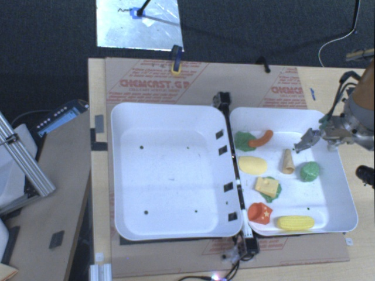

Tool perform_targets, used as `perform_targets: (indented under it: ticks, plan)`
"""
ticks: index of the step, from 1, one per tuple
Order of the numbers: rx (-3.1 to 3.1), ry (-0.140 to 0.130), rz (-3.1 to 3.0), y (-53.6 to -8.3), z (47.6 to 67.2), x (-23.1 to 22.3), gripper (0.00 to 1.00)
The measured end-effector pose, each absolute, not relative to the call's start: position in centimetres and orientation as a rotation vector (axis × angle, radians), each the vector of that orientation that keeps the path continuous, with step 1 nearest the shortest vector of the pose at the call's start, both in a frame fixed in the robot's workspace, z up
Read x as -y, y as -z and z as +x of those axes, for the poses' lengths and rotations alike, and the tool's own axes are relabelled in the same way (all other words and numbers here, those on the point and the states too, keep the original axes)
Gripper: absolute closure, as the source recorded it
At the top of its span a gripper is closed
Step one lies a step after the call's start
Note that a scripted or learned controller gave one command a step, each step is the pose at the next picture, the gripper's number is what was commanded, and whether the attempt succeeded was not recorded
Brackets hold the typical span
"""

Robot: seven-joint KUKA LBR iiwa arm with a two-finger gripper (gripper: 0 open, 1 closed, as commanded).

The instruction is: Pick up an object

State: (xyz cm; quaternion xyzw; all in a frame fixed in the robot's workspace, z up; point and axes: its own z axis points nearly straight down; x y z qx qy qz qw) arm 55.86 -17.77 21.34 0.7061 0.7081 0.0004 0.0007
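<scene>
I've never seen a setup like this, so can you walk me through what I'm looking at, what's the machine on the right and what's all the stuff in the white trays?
One camera looks down at a slant on a bench with two shallow white bins. The left bin and the right bin sit side by side. From the right comes a robot arm; its gripper hovers over the right bin, with nothing visibly between its fingers. That bin holds toy food: an orange sausage on a green leaf, a yellow lemon, a tan cone, a green ball, a cheese piece, a red piece and a corn cob.
</scene>
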Motion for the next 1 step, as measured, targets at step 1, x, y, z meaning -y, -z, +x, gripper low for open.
perform_targets:
  ticks: [1]
  plan:
    - [-2.225, -0.004, 2.212, -22.46, 55.96, 17.77, 1.0]
